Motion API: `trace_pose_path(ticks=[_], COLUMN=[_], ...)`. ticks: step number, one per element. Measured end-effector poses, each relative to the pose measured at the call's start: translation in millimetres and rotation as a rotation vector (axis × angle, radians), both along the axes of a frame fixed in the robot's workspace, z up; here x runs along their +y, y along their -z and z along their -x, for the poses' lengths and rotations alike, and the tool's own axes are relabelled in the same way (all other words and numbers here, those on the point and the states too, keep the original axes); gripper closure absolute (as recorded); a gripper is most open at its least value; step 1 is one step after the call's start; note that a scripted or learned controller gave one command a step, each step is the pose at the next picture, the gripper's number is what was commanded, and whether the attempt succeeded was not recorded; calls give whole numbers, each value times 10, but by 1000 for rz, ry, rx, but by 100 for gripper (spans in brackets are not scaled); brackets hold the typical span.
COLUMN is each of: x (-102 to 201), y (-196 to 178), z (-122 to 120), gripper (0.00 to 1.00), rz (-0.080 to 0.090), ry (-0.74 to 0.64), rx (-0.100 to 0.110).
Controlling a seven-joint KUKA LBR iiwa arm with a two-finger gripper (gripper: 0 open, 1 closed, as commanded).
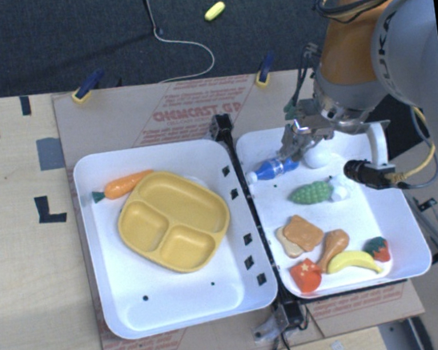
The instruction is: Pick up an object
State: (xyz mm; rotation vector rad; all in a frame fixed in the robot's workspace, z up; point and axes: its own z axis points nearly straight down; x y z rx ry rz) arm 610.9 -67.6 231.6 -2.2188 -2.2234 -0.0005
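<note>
My gripper (296, 145) hangs over the far left part of the right bin (395, 222), at the end of the grey and orange arm. A small blue bottle (272, 170) lies just below and left of it, by the bin's left wall; whether they touch is unclear. A white lump (318, 157) sits right beside the gripper. Further forward lie a green bumpy vegetable (312, 192), a slice of toast (302, 234), a drumstick (334, 244), a banana (354, 261), a red tomato (305, 277) and a strawberry (379, 249).
The left bin (114, 290) holds a yellow divided plate (174, 219) and a carrot (127, 183) at its far left. A black divider (243, 199) runs between the bins. The arm's black cable fitting (367, 173) overhangs the right bin's right side.
</note>
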Motion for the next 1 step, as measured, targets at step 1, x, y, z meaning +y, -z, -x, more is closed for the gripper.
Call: trace_pose_path(ticks=[1], x=[-23], y=[187], z=[-57], gripper=[100], rz=[2], ry=[1], rx=[3])
